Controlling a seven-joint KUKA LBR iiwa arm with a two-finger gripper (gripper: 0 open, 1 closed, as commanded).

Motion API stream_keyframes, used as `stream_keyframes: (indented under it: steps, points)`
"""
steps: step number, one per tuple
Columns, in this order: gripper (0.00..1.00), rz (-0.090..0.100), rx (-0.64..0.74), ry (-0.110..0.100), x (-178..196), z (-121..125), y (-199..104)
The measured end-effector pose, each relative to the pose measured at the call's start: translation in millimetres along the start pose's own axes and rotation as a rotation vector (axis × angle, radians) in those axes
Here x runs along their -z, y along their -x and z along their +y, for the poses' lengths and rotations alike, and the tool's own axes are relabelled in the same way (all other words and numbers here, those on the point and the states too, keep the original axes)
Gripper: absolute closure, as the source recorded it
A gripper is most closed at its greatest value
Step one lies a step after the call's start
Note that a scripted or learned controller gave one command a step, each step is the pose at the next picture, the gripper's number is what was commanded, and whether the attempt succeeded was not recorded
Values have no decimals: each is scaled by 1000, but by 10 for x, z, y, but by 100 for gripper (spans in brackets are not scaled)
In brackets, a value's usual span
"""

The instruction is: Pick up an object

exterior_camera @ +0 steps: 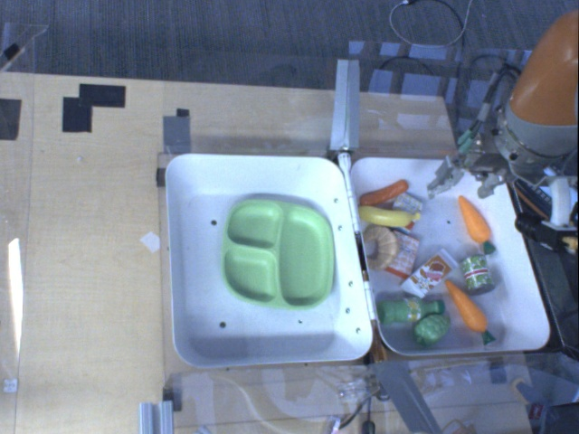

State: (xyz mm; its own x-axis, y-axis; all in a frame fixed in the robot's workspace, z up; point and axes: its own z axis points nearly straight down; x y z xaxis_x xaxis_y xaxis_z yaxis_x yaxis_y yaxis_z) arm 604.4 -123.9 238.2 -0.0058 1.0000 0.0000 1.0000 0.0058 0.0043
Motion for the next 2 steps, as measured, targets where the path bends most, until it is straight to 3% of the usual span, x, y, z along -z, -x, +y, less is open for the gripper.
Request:
stream_keyframes:
  steps: [1,2]
  points:
    - [0,-7,14,13,-1265,-154,781]
    - [100,-3,17,12,-1182,-151,755]
